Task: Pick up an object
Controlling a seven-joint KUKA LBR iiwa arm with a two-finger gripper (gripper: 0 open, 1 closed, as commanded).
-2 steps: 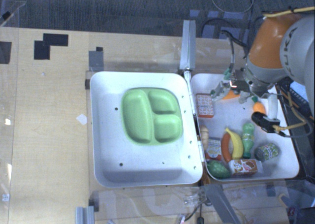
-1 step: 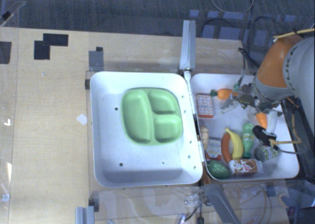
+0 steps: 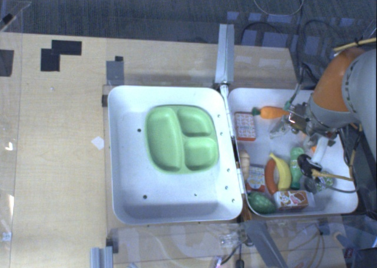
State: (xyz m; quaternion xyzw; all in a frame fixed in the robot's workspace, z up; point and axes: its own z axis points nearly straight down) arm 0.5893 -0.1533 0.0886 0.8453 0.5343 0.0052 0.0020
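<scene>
My end effector (image 3: 293,121): over right bin (image 3: 347,205), beside carrot (image 3: 272,112); finger state indiscernible. Left bin (image 3: 126,202): green divided tray (image 3: 181,138).

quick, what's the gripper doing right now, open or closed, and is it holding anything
Gripper: above the right bin, near the carrot. Open or closed cannot be told from this view, and nothing is seen in its grasp.

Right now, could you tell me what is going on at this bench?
The grey arm with the orange band reaches into the right white bin, its gripper hanging above toy food: a yellow banana, an orange carrot. The left white bin holds a green divided tray. Nothing looks lifted yet.
</scene>
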